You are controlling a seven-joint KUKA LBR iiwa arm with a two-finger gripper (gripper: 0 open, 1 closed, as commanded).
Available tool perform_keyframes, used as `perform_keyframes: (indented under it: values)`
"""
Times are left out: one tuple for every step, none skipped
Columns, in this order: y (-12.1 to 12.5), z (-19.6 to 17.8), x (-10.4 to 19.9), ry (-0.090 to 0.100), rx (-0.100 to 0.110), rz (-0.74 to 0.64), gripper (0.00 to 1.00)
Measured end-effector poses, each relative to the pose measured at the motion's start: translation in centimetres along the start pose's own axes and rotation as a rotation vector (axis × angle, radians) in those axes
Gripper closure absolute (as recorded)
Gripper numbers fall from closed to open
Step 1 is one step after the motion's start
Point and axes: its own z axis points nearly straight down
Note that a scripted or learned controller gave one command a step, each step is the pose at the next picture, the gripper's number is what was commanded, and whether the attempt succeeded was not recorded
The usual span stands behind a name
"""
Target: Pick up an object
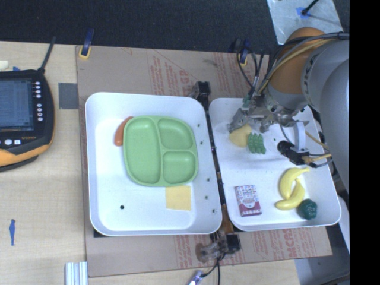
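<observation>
Camera view: gripper (249,119) lowered just above lemon (238,137), green toy (256,143) beside lemon; likely targeted for pick. Claw state cannot be told.

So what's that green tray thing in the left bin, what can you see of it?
The green tray is a rounded, plastic-looking divided plate with three compartments: one long, two smaller. It lies flat in the left bin, overlapping an orange object at its left edge, with a yellow square at its lower edge.
</observation>
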Motion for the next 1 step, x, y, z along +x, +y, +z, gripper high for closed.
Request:
perform_keyframes:
  values:
    - [-0.01, 0.01, 0.27, 0.0, 0.001, -0.001, 0.0]
